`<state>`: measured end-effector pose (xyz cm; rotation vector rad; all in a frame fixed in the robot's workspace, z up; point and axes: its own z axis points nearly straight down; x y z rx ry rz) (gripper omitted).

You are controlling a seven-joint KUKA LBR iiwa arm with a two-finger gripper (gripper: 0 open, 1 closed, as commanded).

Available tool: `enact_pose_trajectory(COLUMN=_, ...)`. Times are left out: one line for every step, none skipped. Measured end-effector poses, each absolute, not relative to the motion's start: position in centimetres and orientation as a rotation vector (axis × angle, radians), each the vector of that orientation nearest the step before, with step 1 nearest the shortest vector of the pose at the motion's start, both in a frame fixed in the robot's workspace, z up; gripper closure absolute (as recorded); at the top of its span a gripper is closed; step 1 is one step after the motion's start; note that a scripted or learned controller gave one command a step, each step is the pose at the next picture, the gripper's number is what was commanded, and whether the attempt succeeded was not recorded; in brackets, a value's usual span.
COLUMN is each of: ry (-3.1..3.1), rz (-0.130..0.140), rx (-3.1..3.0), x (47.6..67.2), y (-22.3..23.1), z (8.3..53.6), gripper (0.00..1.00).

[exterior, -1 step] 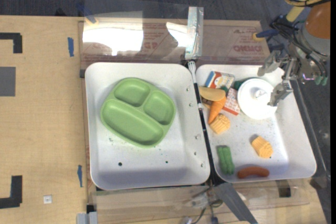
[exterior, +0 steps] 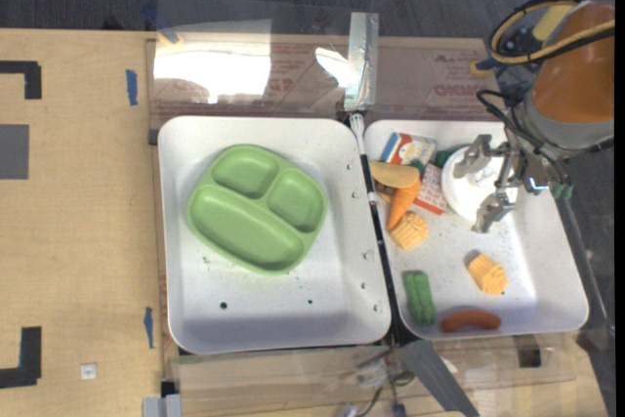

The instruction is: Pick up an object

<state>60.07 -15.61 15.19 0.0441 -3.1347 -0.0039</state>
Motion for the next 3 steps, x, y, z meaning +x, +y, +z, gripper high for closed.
enact_pose_trajectory(ry=-3.138, rz=0.003, rx=-0.319, x=56.4, y=-16.7, z=10.0, gripper=0.0)
enact_pose_trajectory(ry=-3.095, rz=-0.001, rx=-0.672, x=57.2, y=-9.6, z=9.4, gripper=0.0)
enact_pose_trajectory(ry=-3.121, rz=0.003, rx=-0.676, x=58.0, y=-9.7, z=10.8, gripper=1.0)
